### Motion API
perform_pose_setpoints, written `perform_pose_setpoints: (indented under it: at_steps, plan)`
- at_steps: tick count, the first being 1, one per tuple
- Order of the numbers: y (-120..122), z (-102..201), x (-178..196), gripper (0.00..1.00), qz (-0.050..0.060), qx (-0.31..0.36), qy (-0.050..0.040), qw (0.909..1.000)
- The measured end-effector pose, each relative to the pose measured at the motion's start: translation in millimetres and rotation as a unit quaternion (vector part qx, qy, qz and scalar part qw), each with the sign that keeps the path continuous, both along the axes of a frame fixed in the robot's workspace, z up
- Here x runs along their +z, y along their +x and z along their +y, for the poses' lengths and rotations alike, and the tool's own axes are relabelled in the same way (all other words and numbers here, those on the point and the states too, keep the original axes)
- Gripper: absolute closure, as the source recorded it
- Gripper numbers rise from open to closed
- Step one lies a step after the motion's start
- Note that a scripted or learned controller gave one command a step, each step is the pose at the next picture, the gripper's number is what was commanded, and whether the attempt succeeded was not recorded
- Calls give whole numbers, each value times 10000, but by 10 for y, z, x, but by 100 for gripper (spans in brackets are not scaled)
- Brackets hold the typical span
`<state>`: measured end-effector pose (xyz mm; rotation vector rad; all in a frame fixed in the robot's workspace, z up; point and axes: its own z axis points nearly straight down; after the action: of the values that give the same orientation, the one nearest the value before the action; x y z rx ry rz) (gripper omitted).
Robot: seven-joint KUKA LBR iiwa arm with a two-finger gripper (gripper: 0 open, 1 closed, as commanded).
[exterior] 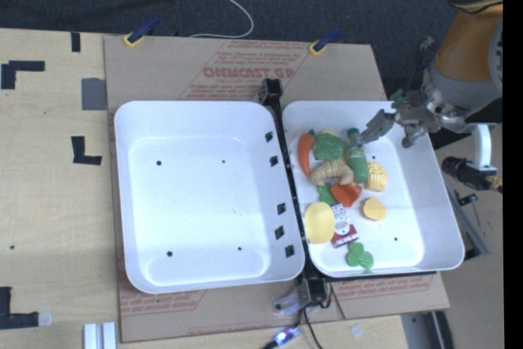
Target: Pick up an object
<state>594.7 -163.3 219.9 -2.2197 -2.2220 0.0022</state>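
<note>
Gripper (392,125) over right bin (425,200) far edge, fingers spread, holding nothing; toy food pile (339,176) lies just left, toward centre.

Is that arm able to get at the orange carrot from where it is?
Probably yes. The carrot lies uncovered at the pile's left edge, near the divider. The gripper hovers over the right bin's far side.

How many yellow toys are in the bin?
3, maybe more hidden in the pile: a big lemon near the divider, a corn cob right of the pile, and a small round piece below it.
</note>
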Motion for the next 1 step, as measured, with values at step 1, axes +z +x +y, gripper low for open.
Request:
perform_pose_setpoints:
  at_steps: [1]
  plan:
    - [72, 66, -1157, 0, -69, 6, -7, 10000]
